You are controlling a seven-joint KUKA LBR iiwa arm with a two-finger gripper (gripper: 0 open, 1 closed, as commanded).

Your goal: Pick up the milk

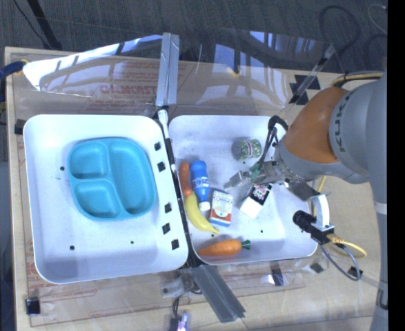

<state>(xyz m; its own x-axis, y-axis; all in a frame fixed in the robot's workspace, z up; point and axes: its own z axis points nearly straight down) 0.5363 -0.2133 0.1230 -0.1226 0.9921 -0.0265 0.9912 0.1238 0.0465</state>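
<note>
Approach step: tool (252,179), spread wide and holding nothing, hovers just right of milk (221,207); next needs leftward shift, descent.

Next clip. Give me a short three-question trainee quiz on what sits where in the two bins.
1. True or false: the blue tray lies in the left bin.
2. Which lies nearest the right bin's front wall? A. carrot B. milk carton C. blue bottle
3. Fill in: the yellow thing beside the milk carton is a ____.

Key: 1 true; 2 A; 3 banana.
</note>
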